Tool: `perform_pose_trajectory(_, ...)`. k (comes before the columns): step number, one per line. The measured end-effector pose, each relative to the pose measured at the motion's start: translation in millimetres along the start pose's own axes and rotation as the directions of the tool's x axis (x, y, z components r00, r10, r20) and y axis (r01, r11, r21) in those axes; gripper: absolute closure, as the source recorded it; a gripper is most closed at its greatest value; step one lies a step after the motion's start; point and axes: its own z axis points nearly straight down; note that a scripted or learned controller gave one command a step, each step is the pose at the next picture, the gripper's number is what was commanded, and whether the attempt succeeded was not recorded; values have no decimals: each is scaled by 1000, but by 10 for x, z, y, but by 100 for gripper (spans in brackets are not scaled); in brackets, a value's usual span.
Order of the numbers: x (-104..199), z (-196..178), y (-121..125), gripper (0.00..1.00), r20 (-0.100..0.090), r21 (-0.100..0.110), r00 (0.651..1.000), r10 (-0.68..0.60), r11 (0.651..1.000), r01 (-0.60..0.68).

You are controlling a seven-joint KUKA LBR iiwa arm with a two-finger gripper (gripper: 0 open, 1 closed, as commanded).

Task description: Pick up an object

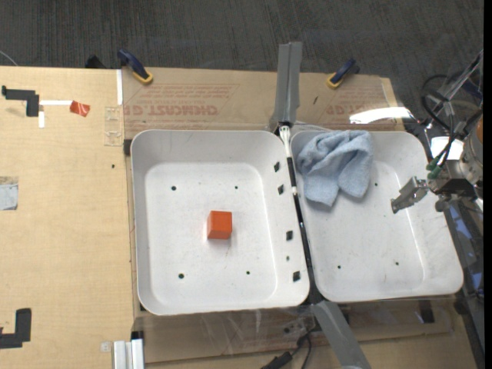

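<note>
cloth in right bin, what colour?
Light blue cloth, crumpled in the right bin's far left corner, camera view.

1. Pretty clearly a robotics lab or test cell, not anyone's home.
2. The worktop (61, 229) is bare plywood with cardboard sheeting (207, 102) held down by spring clamps (135, 66).
3. Two shallow white bins (146, 229) sit side by side with a grey divider bar (288, 83) running between them, like a fixed rig.
4. Black tape marks (21, 98) and small stickers on the wood look like calibration or placement markers.
5. Loose cables (442, 98) bunch up on the right, and dark office-style carpet (192, 14) covers the floor behind.
</note>
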Motion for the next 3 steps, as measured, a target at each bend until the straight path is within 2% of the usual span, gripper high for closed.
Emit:
perform_pose_trajectory(1,-276,822,44,0,0,-2,956,-293,956,293)
perform_pose_trajectory(2,107,1776,438,0,1,-3,865,-502,865,502)
perform_pose_trajectory(3,96,1687,439,100,2,-4,867,-498,867,498)
